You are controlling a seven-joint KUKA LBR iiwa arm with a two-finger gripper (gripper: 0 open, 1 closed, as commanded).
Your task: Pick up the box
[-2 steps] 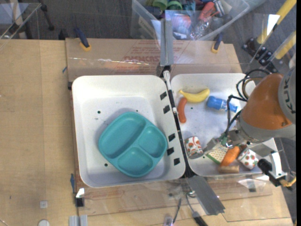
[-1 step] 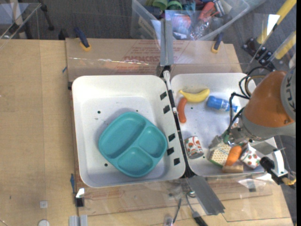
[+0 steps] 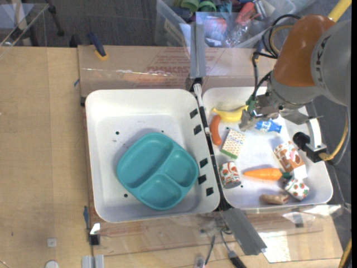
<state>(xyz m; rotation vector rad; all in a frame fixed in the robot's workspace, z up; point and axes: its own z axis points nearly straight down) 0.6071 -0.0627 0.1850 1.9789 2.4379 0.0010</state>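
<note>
Box (image 3: 232, 143) in right bin (image 3: 326, 177); teal tray (image 3: 158, 171) in left bin (image 3: 103, 127).

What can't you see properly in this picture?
- Banana: its right end hides behind the gripper, camera view.
- Blue item: partly under the arm, too blurred to name.
- Box: print too small to read.
- Clear tub toys: cut off by top edge.

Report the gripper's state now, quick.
Gripper: low in the right bin, next to the banana; open or shut cannot be told, and nothing is seen held.
</note>
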